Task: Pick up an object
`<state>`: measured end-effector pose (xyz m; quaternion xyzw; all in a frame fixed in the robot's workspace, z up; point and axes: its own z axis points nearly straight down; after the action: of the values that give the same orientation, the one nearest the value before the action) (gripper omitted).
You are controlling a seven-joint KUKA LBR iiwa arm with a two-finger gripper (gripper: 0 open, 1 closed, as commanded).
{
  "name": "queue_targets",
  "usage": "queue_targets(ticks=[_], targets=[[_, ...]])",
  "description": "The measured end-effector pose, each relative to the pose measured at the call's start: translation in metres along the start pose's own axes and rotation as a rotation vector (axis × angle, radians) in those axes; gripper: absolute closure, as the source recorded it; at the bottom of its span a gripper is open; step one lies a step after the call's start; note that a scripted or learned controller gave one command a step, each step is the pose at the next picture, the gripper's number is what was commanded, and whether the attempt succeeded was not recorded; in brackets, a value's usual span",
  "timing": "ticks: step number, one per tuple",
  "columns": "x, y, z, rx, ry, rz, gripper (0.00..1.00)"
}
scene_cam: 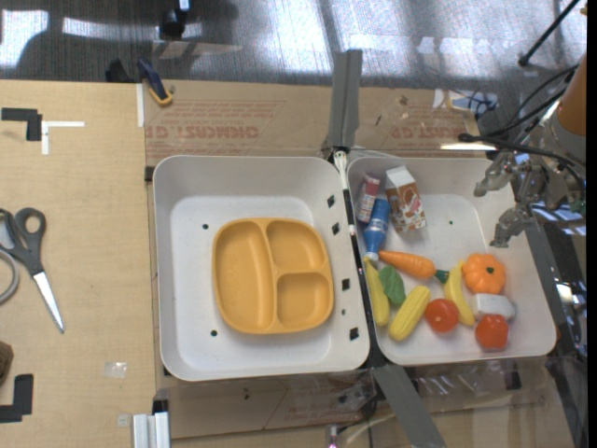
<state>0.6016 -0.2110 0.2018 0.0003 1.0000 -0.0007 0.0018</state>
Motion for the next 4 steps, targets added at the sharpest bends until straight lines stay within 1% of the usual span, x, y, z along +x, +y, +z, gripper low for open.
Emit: queue_targets(ticks=[1, 2, 3, 4], targets=[[0.034, -0.01, 0.108, 0.0, -0.001, -0.026, 0.0], [0.062, 0.019, 0.102, 0.005, -0.024, -0.042, 0.0], [0.096, 0.08, 0.108, -0.001, 0.0, 0.11, 0.0], [0.021, 0.101, 0.109, -0.001, 0.002, 0.136, 0.0]])
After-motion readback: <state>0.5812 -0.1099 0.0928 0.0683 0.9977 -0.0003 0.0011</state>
